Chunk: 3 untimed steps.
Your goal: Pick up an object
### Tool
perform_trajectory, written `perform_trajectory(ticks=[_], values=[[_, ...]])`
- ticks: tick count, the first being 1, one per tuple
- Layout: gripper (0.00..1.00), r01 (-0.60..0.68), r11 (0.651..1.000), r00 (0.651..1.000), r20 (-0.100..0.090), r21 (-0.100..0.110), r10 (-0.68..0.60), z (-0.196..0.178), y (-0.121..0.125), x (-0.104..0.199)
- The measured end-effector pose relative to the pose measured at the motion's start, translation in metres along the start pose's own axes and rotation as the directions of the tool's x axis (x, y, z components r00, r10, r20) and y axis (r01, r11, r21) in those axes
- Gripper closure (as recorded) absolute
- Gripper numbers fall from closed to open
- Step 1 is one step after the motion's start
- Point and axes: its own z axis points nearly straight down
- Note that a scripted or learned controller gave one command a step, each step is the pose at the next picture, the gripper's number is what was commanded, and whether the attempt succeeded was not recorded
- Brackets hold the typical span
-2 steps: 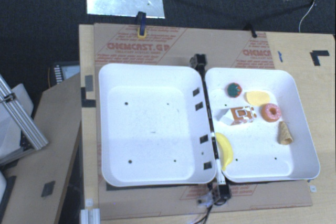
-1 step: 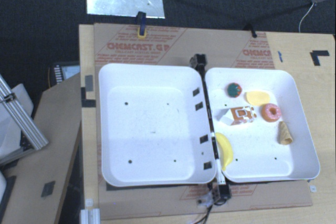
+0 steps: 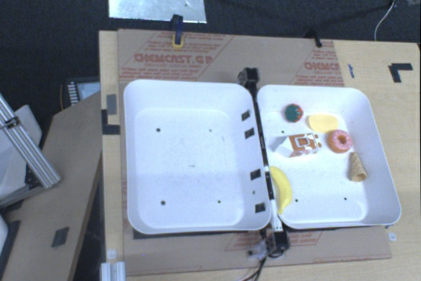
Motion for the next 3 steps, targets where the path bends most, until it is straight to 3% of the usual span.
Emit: perform_trajectory(ticks=[1,3], values=[[1.0,-0.001,1.0,1.0,0.001,0.0,0.001,0.0003,-0.0001,-0.0486],[1.0,0.008,1.0,1.0,-0.001,0.001,-0.008,0.0002,0.0008,-0.0444]])
